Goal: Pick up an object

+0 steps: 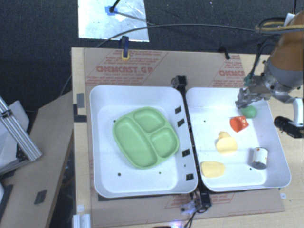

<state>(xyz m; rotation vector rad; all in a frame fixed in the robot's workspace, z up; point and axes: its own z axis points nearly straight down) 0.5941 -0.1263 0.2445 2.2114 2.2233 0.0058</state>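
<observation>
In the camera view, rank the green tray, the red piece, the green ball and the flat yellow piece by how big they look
1. green tray
2. flat yellow piece
3. red piece and green ball: they look alike, and the gripper partly covers the ball.

We were looking at a robotics lab or test cell, not a home. Two white bins sat on a protective-paper-covered board printed "CHEMCAST GP", held by a clamp. Cables ran across dark carpet, an aluminium extrusion stood at left, and a grey industrial arm reached in beside toy-like sample objects.
</observation>
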